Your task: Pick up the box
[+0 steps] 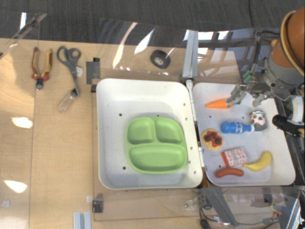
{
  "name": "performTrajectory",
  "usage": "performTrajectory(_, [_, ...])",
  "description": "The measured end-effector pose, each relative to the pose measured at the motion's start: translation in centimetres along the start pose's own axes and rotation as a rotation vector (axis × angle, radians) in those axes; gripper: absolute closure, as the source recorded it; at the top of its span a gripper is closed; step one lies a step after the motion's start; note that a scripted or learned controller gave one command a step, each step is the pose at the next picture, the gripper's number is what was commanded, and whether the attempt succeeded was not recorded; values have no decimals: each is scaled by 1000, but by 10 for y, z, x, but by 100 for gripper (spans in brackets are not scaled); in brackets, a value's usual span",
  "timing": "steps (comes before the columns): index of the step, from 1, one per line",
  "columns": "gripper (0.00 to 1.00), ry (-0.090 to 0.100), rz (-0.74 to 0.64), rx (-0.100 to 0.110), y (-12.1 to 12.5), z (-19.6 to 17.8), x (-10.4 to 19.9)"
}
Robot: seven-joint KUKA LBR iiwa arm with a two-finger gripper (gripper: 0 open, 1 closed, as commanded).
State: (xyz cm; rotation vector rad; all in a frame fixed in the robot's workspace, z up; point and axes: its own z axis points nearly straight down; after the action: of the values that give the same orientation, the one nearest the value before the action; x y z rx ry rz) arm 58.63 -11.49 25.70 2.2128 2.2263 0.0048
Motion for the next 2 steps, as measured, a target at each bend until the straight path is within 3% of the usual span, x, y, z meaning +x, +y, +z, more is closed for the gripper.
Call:
performTrajectory(1, [0, 0, -64, 1, -65, 97, 23])
performTrajectory(2, [0, -6, -67, -11, -96, 167, -47])
